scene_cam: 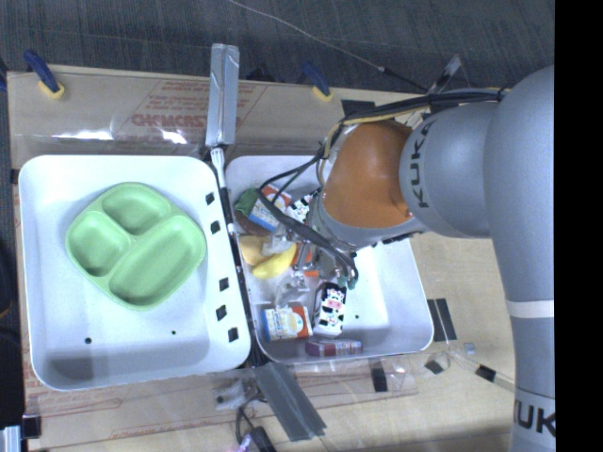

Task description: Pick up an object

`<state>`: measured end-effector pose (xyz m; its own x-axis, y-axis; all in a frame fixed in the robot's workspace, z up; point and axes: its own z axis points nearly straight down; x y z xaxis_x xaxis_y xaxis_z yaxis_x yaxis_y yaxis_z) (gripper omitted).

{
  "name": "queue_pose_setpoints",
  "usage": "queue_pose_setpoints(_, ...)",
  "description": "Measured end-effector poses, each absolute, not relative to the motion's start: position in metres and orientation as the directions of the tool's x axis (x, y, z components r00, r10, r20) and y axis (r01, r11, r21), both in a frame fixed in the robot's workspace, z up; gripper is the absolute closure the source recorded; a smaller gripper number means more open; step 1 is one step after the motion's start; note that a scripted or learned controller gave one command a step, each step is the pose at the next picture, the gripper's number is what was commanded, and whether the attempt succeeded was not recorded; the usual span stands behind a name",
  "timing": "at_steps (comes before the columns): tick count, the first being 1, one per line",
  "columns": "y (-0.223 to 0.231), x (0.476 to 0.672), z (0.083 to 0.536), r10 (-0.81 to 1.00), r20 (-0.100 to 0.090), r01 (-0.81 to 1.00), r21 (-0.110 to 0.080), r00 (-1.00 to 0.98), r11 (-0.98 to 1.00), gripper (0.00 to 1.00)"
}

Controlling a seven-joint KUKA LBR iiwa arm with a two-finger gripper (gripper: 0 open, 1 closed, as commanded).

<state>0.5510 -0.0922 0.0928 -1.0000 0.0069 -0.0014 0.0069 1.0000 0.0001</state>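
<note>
The right bin holds a heap of small items. Among them are a yellow banana-shaped toy, a black-and-white cow-print box, an orange and white carton, a dark red pen-like stick and a green and blue packet. My gripper is down in the middle of this heap, just right of the yellow toy and above the cow-print box. The orange wrist band and grey arm cover most of it. Nothing can be seen held.
In the left bin lies a light green divided plate. A metal divider with black clips runs between the bins. Cables loop from the wrist over the right bin's back edge. Blue clamps hold the board at the back.
</note>
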Motion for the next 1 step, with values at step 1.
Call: queue_pose_setpoints(1,-0.0903,0.5526,0.1034,-0.001,-0.004,-0.001,0.0,-1.0,1.0,1.0)
